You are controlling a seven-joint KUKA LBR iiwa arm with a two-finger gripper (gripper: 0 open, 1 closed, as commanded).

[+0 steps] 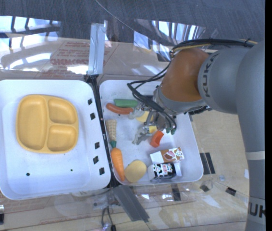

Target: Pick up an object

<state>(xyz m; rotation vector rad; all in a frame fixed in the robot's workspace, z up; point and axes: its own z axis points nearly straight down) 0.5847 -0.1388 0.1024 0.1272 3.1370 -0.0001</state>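
- Left bin point(1, 129): a shallow white tray holding one yellow divided plate point(47, 123) with three compartments, lying flat and well apart from the arm.
- Right bin point(193, 153): a shallow white tray crowded with toy food. Counted along its left side and bottom: one green piece point(125, 102) at the top, one red sausage point(119, 109) just below it, one corn cob point(111, 131), one carrot point(117, 163), and one pale yellow round piece point(135, 170) just beside the carrot's lower end.
- Further right in the same bin: two small cartons, one brown and white point(167, 155), one black and white point(165, 171), lying side by side near the bottom right corner.
- One small orange-red piece point(156, 138) lies near the bin's middle, long axis tilted from lower left to upper right.
- The gripper point(145, 131) hangs low over the bin's middle; its metal fingers point(139, 137) look slightly spread with nothing clearly between them.
- The orange-red piece sits just right of the fingertips, the nearest candidate; in my judgement a short shift right would centre the fingers over it.
- One grey arm with an orange band enters from the right.
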